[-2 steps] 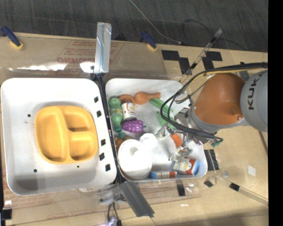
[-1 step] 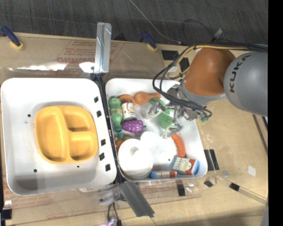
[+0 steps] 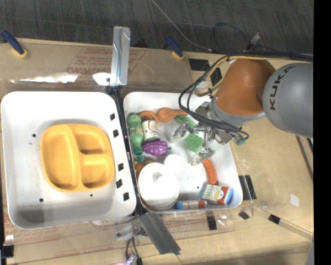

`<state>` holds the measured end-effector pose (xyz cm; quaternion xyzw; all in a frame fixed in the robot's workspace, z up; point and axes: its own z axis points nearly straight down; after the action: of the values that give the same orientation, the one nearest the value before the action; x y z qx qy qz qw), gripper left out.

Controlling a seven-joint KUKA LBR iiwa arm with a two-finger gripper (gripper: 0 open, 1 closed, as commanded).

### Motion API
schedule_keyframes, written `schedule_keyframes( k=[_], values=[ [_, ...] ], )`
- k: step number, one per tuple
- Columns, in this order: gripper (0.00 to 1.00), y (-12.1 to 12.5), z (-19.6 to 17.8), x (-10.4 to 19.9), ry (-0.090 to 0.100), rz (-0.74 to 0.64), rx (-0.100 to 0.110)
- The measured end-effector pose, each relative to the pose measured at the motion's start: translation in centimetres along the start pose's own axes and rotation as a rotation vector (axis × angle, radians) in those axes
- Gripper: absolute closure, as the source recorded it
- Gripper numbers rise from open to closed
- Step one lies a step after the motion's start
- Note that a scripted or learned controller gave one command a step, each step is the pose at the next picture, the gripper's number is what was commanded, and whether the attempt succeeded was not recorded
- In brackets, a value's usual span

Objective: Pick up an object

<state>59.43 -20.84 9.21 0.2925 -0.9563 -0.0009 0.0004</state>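
Camera view puts the likeliest target, a small green toy piece (image 3: pixel 194 142), in the upper middle of the right bin (image 3: pixel 231 170), lying on the bin floor right under the gripper (image 3: pixel 201 139), whose metal parts crowd around it. Whether the claw is spread or closed, and whether it has hold of the green piece, I cannot tell: the wrist and cables cover the tips, and nothing is plainly lifted clear of the floor. So my judgement is that the pick is at the reach-and-grasp stage, with the arm down in the bin; the grasp itself is unconfirmed and the lift remains to be done. Just left of the green piece lies a purple grape bunch (image 3: pixel 155 147), and beyond it a green bottle (image 3: pixel 135 134) stands along the bin's left wall. An orange spoon-shaped toy (image 3: pixel 168 114) sits near the top wall. Just below the gripper lies an orange carrot-like stick (image 3: pixel 210 171), with a small red and white carton (image 3: pixel 216 194) near the bottom right corner and a white round container (image 3: pixel 158 185) at the bottom left. Further out, the left bin (image 3: pixel 16 148) carries a yellow divided tray (image 3: pixel 77 156), well apart from the arm.
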Motion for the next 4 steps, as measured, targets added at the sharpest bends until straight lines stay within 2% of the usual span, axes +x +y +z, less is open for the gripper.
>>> schedule_keyframes(
  k=[1, 2, 3, 4],
  values=[
    [0.0, 2.1, 0.0, 3.1, 0.0, 0.046, 0.001],
    [0.0, 3.6, -1.6, 6.0, -0.007, 0.071, 0.013],
    [0.0, 3.5, -0.5, 6.1, -0.01, 0.058, 0.018],
    [0.0, 3.5, -0.7, 7.2, -0.01, -0.025, 0.03]
  ],
)
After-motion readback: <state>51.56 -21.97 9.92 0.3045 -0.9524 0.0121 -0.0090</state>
